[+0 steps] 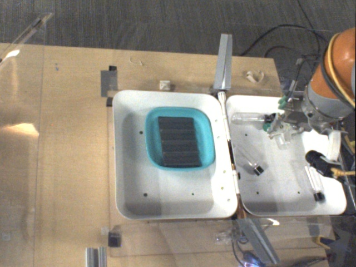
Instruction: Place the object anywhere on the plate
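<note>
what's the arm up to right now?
The KUKA arm reaches in from the right, its gripper low over the back of the right bin. Small clear and black items lie loose in that bin, one near its middle. The teal plate in the left bin carries just a dark ridged insert, so nothing has been placed yet.

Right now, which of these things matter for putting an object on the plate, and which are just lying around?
For the job:
- turquoise plate in the left bin
- tool over the right bin
- small clear objects lying there

Lying about:
- small white block on the bench
- cables behind
</note>
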Controlling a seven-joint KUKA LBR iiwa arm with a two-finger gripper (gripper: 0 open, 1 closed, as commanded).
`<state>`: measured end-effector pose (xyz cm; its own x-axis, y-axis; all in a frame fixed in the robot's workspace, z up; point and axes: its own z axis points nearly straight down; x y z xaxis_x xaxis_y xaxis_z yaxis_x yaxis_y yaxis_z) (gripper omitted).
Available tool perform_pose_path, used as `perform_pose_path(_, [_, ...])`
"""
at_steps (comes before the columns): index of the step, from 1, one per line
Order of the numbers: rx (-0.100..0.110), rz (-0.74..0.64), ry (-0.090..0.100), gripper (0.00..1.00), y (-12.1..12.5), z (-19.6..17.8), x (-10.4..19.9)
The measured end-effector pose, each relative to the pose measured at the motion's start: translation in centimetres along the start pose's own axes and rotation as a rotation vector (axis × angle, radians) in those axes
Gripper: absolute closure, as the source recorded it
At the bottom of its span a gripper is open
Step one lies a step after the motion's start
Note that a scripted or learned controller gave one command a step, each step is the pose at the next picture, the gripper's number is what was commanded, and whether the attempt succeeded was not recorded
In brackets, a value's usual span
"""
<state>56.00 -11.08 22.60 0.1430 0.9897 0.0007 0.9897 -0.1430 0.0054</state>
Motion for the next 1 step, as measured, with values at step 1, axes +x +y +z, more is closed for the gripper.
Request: perform_pose_path(1, [0.002,-0.034,0.0,1.0,-4.34,3.68,6.3])
